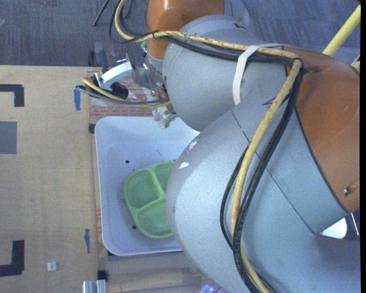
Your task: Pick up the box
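My grey arm [251, 171] covers most of the view, with its orange band [177, 17] at the top. The gripper [162, 118] pokes out from under the arm at the top rim of the white bin [111, 171]; most of it is hidden. Just above that rim, under the wrist and its cables, shows a reddish brick-patterned patch [114, 98]. Whether this is the box I cannot tell, and I cannot see anything held by the gripper.
A light green divided tray [146, 200] lies in the bin, its right part hidden under the arm. A tan board [46, 171] with black marks and blue tape lies left of the bin. Yellow and black cables [108, 86] loop around the wrist.
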Tool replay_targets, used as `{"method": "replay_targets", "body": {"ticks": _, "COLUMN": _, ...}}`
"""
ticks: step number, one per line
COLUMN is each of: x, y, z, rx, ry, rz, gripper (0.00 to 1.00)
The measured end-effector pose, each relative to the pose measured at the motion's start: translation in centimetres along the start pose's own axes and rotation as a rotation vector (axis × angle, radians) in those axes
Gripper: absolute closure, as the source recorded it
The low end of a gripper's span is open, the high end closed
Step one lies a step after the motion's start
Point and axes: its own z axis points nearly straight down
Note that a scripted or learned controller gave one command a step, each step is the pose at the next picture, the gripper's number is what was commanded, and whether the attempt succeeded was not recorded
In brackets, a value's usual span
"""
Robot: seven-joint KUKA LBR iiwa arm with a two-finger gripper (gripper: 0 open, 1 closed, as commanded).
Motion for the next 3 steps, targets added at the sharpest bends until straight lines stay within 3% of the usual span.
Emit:
{"method": "replay_targets", "body": {"ticks": 1, "x": -1.5, "y": 2.7, "z": -6.7, "rx": -0.001, "ry": 0.0, "rz": 0.075, "gripper": 1.0}}
{"method": "replay_targets", "body": {"ticks": 2, "x": -4.2, "y": -1.6, "z": 4.4, "rx": 0.0, "ry": -0.004, "rz": 0.192, "gripper": 1.0}}
{"method": "replay_targets", "body": {"ticks": 3, "x": -3.7, "y": -1.4, "z": -2.1, "rx": 0.0, "ry": -0.002, "rz": 0.152, "gripper": 1.0}}
